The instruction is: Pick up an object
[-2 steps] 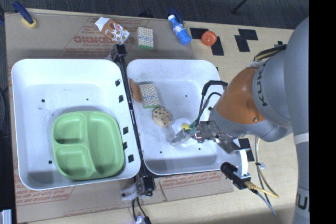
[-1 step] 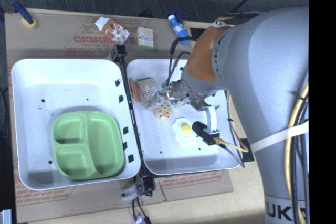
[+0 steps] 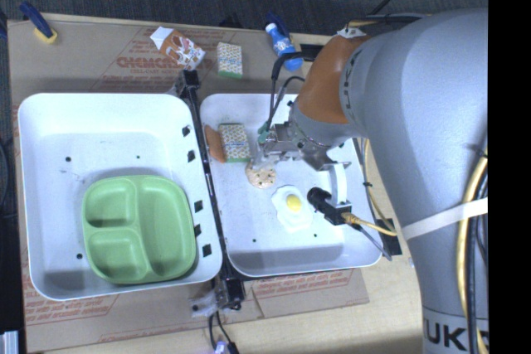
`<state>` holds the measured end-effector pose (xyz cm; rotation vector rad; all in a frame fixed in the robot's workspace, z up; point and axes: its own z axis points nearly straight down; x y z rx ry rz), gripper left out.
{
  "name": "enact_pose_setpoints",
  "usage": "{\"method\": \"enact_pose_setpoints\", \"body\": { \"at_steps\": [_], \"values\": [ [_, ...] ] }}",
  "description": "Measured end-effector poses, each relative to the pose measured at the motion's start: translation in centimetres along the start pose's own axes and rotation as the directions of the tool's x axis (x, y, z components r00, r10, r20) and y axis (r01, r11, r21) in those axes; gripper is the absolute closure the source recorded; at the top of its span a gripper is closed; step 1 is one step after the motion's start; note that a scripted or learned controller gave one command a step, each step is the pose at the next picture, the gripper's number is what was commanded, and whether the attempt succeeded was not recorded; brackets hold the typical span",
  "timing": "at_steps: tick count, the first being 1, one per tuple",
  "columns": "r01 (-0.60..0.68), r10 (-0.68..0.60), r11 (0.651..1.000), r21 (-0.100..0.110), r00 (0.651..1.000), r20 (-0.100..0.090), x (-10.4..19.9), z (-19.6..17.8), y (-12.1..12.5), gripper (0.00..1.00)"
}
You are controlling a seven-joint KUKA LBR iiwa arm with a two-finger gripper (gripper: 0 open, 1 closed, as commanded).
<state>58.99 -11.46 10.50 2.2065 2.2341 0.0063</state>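
Left bin (image 3: 50, 120): white and shallow, taking up the left half of the frame.
Green divided plate (image 3: 137, 228): lies flat in the lower part of the left bin, closer to the wall it shares with the other bin.
Right bin (image 3: 249, 257): centre of the frame, set against the left bin along a row of black clips (image 3: 199, 178).
Arm (image 3: 415, 137): grey, coming in from the right edge and covering the right bin's right side. Its orange band (image 3: 325, 87) sits over that bin's upper right corner.
Gripper (image 3: 267, 153): over the upper middle of the right bin, just above the cookie in the frame and right of the wrapped snack.
Grip: not readable from this angle (the wrist body is in the way).
Cookie (image 3: 261, 176): round, pale brown with darker specks, flat on the right bin's floor directly below the gripper in the frame. Whether the two touch is unclear.
Fried egg (image 3: 291, 207): white with a yellow yolk, flat on the floor just to the lower right of the cookie, apart from it.
Wrapped snack (image 3: 228, 143): orange and green-patterned, near the right bin's left wall, upper left of the cookie.
Cardboard sheet (image 3: 108, 66): brown, printed, under both bins on the table (image 3: 386, 307).
Above the bins: a crumpled packet (image 3: 177, 48) and a square green-patterned packet (image 3: 230, 59) lie near each other on the cardboard.
Clamps: a blue clamp (image 3: 282, 41) at the cardboard's top edge above the right bin, and a blue-and-yellow clamp (image 3: 37, 21) at the upper left corner.
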Motion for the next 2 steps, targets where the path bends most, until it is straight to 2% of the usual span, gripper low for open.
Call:
{"method": "enact_pose_setpoints", "body": {
  "at_steps": [1, 2],
  "values": [
    [-0.008, 0.008, 1.0, 0.003, 1.0, 0.002, -1.2, -10.6, -8.1, 1.0],
    [-0.008, 0.008, 1.0, 0.005, 1.0, 0.001, -1.16, -10.52, -8.13, 0.0]
  ]
}}
